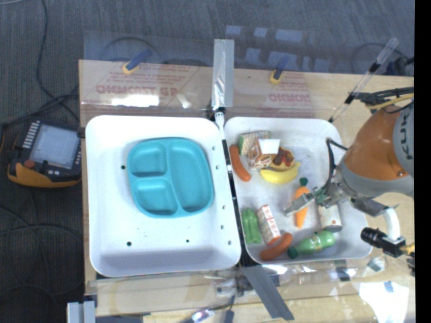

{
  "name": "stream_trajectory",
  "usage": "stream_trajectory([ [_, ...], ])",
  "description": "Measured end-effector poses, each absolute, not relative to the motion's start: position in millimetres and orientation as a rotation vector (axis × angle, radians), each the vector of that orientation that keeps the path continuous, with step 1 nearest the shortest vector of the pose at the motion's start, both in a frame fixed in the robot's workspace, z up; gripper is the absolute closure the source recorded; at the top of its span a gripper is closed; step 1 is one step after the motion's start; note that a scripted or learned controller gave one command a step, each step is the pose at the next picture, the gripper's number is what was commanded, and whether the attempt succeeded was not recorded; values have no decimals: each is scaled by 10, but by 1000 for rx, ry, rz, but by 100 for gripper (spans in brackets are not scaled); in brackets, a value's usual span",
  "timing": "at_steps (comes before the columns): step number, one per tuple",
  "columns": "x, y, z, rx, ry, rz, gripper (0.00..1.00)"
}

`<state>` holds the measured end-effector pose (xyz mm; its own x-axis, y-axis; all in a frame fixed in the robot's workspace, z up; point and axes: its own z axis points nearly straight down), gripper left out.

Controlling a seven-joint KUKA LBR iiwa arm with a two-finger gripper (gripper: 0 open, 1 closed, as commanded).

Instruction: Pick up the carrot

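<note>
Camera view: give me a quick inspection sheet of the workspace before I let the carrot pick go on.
Surface: bench bearing left bin and right bin.
Job's things: carrot lies in right bin, beside gripper.
Clutter: blue tray in left bin; banana, sausage, green bottle in right bin.
Grippers: fingers unclear.
Cables: black cables on floor.
Surroundings: handheld pendant on carpet.

Pale wooden table [377, 89], bearing two shallow white bins side by side: left bin [101, 200], right bin [313, 130], walls touching at the middle.
</note>
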<state>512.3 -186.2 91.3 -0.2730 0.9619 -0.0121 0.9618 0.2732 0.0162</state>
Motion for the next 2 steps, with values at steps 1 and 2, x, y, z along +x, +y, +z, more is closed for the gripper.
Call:
stream_trajectory([
  [1,5134,-1838,1011,1882,2496,15,100],
  [2,5534,-1769,2065,2202,2240,-6,100],
])
